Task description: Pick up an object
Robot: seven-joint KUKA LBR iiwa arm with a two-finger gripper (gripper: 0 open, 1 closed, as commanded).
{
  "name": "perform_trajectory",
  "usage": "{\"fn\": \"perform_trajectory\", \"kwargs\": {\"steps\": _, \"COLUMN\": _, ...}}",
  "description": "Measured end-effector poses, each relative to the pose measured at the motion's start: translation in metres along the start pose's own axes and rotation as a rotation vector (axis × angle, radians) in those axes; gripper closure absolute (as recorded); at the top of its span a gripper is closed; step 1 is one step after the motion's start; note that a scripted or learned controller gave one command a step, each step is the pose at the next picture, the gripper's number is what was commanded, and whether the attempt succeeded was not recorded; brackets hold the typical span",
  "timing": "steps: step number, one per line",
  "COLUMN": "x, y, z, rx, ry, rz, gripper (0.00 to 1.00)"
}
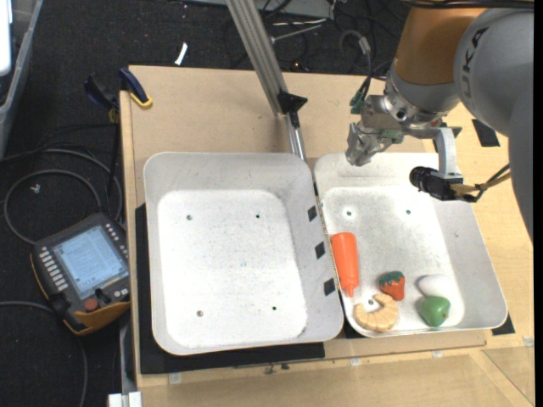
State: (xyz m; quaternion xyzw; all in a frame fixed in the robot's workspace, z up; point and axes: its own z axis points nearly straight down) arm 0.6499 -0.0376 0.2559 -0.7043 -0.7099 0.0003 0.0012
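The candidate objects lie in the right bin (pixel 475 253), grouped along its near edge and left wall. An orange carrot (pixel 344 261), tapered and smooth, lies lengthwise against the left wall, narrow end toward the near edge. Just beside its tip rests a tan, ring-shaped cookie (pixel 377 314) with a pale, rough surface. A small red strawberry (pixel 392 283) with a green cap touches the cookie's far side. A green pepper (pixel 434 310), glossy and rounded, sits near the near right corner of the bin, with a white egg-like piece (pixel 434 286) touching its far side.

The arm (pixel 475 49) enters from the right, its orange band above a grey wrist. The gripper (pixel 363 153) hangs over the far left corner of the right bin, pointing downward and well apart from all objects. Nothing is between the jaws; whether they are open or closed cannot be determined.

Both bins are shallow white trays with rounded corners and speckled floors. The left bin (pixel 229 253) sits against the right one on the tan desk (pixel 204 108). A metal pole (pixel 259 41) slants across the far edge of the desk. A teach pendant (pixel 83 270) lies on the floor to the left.
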Motion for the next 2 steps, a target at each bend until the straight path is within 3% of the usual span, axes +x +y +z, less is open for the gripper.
{"fn": "perform_trajectory", "kwargs": {"steps": 2, "x": 0.118, "y": -0.014, "z": 0.027, "rx": 0.001, "ry": 0.0, "rz": -0.001, "gripper": 1.0}}
